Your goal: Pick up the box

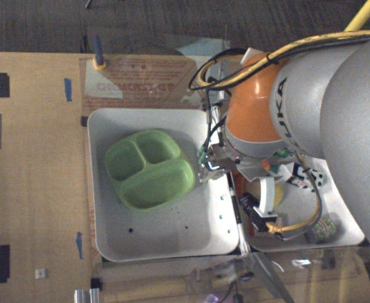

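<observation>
Robotics lab: arm [311, 100], white bins [109, 232], taped bench [33, 169].

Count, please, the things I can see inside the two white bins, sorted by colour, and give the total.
Green: 1, the divided plate in the left bin.
Yellow and white: 1, an object in the right bin, partly hidden by the arm.
Grey-green: 1, a small roll.
Total: 3 clearly visible.

A green three-compartment plastic plate [148, 168] lies in the left shallow white bin [109, 232]. The right white bin [352, 235] sits just beside it, under the grey arm [324, 100].
</observation>
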You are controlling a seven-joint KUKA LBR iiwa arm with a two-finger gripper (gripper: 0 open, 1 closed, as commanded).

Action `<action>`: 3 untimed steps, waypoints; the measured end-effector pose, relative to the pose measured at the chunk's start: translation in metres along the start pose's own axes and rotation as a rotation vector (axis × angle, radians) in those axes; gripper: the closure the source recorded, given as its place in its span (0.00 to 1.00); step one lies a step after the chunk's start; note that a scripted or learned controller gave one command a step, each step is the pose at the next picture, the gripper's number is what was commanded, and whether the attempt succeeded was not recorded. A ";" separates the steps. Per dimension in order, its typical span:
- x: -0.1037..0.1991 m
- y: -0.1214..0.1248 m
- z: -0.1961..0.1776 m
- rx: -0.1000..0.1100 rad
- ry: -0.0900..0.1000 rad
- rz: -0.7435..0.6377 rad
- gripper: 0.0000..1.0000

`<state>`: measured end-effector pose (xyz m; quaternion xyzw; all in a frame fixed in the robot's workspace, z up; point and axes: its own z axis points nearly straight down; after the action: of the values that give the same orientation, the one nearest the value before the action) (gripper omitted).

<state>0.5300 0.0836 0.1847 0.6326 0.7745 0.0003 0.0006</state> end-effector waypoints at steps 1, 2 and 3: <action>0.080 -0.034 0.096 -0.006 0.002 0.019 1.00; 0.129 -0.021 0.095 -0.013 -0.002 -0.286 1.00; 0.085 -0.034 0.031 -0.001 0.000 -0.446 1.00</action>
<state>0.4796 0.1604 0.1539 0.4456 0.8952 0.0004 0.0008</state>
